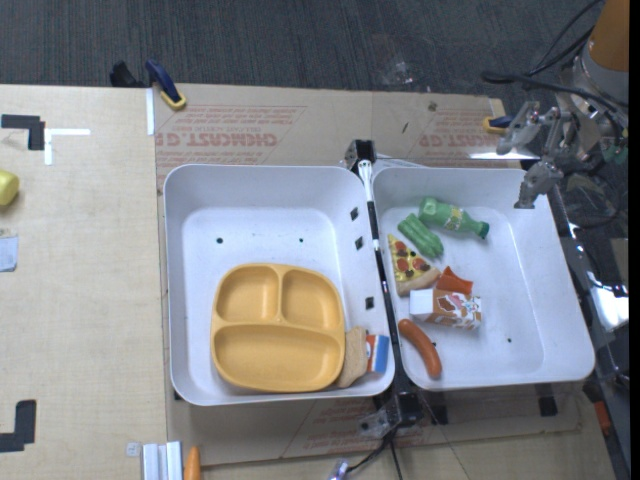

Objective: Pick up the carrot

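The gripper [529, 188] hangs over the far right corner of the right bin [560, 298], above the rim and holding nothing; it is too small and cluttered with cabling to tell whether its jaws are apart or together. Nearest to it lies a green bottle [455, 218], and just left of that a smaller green vegetable [420, 236].

The carrot [420, 348], which I take to be the orange-red stick, lies on the near left side of that bin, slanted, close to the wall shared with the left bin [190, 268] and well apart from the gripper.

Risks, as I judge them:
- The carrot's far end sits just beside a red and white carton [457, 306], so a descent placed too far could clamp or shove the carton.
- The bin wall beside it leaves little room for a jaw on that side.
- The rounded, slanted shape could roll out of jaws not aligned across it.

Count:
- two bins
- one carrot, one bottle, one green vegetable, one carton and one pizza slice [408, 263] in the right bin
- one yellow divided plate [278, 326] and one small packet [366, 355] in the left bin
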Robot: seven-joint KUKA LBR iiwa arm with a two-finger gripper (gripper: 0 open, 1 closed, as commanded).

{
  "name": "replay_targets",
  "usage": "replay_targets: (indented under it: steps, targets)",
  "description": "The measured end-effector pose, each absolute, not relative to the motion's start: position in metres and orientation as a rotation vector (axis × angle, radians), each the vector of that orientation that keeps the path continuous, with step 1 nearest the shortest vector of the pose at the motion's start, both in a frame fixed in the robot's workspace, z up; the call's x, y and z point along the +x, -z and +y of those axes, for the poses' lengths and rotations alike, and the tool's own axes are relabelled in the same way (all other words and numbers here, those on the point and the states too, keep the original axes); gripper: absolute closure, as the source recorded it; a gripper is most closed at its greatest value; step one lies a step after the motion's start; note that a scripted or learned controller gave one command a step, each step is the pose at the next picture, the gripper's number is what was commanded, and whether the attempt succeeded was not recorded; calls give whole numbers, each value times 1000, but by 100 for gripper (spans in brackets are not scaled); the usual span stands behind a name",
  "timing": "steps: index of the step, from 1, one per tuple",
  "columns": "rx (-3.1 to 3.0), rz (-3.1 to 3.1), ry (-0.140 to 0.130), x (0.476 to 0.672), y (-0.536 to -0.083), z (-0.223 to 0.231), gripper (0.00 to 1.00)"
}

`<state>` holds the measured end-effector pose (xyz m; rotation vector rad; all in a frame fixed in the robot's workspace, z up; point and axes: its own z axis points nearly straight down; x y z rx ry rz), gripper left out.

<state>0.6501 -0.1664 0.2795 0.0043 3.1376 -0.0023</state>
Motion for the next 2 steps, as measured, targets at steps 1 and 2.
replay_targets:
  steps: [1,2]
  targets:
    - [-174,3132,-2,652,-291,-76,0]
    - [-339,3116,-1,661,-342,-17,0]
